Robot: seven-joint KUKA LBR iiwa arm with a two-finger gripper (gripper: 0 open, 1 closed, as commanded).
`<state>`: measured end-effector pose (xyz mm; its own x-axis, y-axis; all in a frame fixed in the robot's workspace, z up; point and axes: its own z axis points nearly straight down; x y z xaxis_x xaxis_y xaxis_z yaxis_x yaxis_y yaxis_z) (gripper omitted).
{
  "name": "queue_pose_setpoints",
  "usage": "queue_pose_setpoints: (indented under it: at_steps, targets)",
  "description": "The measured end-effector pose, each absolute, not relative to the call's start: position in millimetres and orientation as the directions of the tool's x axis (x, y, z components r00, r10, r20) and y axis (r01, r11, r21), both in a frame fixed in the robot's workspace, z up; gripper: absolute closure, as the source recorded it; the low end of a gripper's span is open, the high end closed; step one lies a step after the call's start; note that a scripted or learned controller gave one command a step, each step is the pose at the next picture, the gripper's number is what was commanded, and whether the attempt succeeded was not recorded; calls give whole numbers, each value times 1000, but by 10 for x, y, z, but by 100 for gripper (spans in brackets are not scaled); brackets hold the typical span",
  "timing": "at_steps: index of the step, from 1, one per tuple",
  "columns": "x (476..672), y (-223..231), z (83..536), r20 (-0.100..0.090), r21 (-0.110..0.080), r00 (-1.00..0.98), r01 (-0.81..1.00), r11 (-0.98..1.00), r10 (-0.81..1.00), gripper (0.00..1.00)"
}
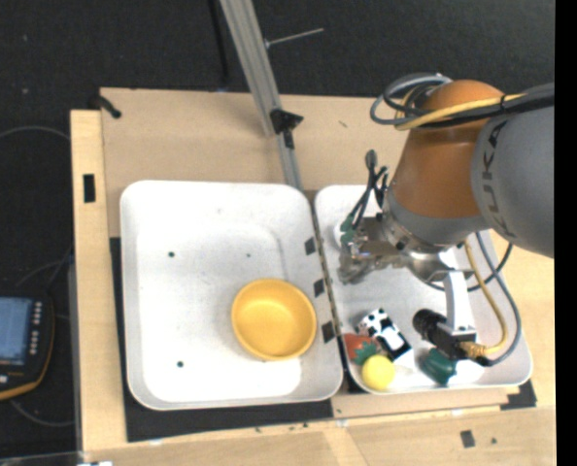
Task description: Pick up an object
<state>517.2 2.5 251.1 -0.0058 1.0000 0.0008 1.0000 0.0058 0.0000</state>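
Orange-banded arm (463, 173) leans in frm right over right bin (329, 202), claw (355, 260) state unclear.

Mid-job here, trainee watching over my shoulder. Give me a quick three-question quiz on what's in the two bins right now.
1. True or false: the yellow bowl lies in the left bin.
2. Which thing lies nearest the yellow ball in the right bin? A) the black-and-white toy B) the yellow bowl C) the handheld screen
3. Fill in: the arm hangs over the ____ bin.

Key
1. True; it sits toward that bin's near right part.
2. A; the toy lies just above the ball in the picture.
3. Right; the gripper is near that bin's left wall.
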Motion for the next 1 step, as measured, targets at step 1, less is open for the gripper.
queue_pose_setpoints:
  at_steps: [1]
  targets:
    - [5097, 593, 2487, 2, 0, -8, 1000, 8, 1000, 100]
